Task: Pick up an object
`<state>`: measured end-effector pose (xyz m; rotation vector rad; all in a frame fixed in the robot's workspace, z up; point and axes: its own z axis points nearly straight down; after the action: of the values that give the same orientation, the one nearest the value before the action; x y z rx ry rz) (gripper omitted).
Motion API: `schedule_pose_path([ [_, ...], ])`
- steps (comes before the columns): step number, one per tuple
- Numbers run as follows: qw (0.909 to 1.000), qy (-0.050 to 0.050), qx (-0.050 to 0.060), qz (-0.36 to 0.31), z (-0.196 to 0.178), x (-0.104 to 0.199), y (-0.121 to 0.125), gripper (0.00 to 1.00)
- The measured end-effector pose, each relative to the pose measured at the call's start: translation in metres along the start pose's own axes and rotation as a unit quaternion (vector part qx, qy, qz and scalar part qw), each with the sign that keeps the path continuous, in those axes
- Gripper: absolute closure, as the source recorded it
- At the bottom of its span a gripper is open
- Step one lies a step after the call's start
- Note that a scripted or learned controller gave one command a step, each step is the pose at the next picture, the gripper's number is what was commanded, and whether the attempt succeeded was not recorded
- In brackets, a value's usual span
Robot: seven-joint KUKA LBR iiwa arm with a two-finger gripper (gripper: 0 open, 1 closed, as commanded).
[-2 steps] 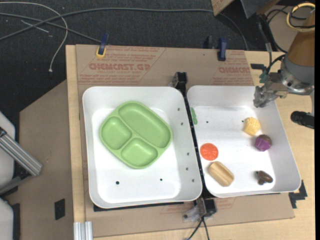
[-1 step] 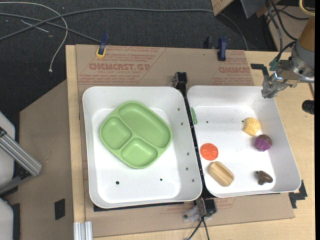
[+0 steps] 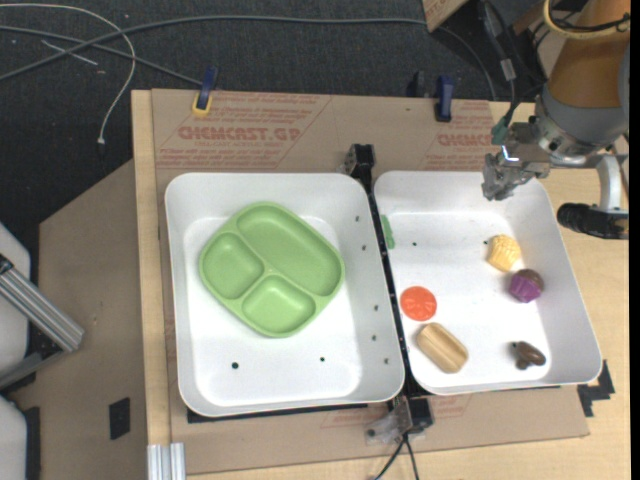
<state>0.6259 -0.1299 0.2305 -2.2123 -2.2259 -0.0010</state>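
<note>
**Pick not started: gripper up at the far rim of the right bin, nothing in it**

Status: no object is lifted. All candidates lie on the floor of the right bin (image 3: pixel 560 258): yellow lumpy piece (image 3: pixel 504 252) near the far right, purple piece (image 3: pixel 526 286) just beside and below it, dark brown piece (image 3: pixel 527 353) at the near right corner, orange disc (image 3: pixel 418 302) by the left wall, tan bread-like piece (image 3: pixel 441 347) just below the disc. A small green sliver (image 3: pixel 387 231) sits at the divider. The left bin (image 3: pixel 190 368) carries a green compartment tray (image 3: pixel 271 267).

So what's left is basically everything: approach, descend, close, lift.

Arm pose: it comes in from the right, orange band high, wrist angled down. Gripper (image 3: pixel 499 183) sits over the far edge of the right bin, above and apart from the yellow piece, its nearest target. Nothing is visible between the fingers. Open or clenched: can't tell, the tips are a dark blur at this angle.

My read: it's in pre-grasp, not yet committed to a target.
</note>
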Motion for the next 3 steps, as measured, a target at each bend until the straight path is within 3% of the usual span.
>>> schedule_pose_path([
  [1,1.0000,-0.001,-0.002,0.000,-0.005,0.049,0.013,1.00],
  [3,1.0000,0.000,0.001,0.000,0.002,0.157,0.009,1.00],
])
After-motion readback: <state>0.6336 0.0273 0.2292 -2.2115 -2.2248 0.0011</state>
